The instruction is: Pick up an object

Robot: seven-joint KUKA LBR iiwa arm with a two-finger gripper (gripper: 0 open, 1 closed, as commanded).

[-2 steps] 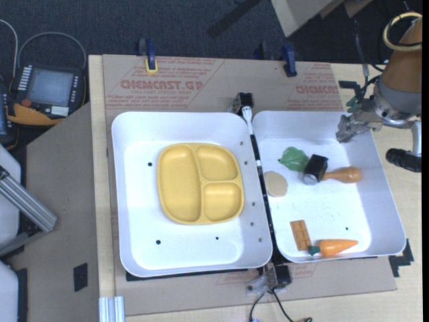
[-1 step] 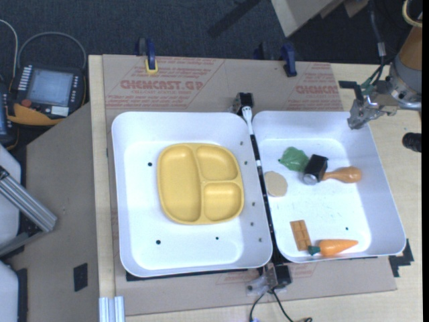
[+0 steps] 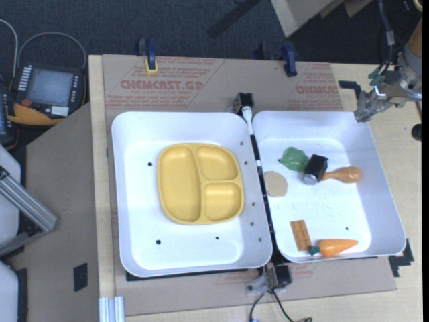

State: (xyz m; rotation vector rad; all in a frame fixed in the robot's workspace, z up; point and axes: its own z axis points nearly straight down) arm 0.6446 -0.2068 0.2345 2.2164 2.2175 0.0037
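Note:
The right bin holds several small objects. A green leafy piece lies near its middle, with a black and silver can touching a tan wooden handle beside it. A beige round disc rests against the left wall. At the front lie a brown wafer and an orange carrot. My gripper hangs over the far right corner of this bin, well apart from every object, with nothing seen in it.
The left bin carries a yellow divided plate. A black divider strip runs between the bins. Blue clamps hold the cardboard base at the back. A pendant with a screen sits off the bench to the left.

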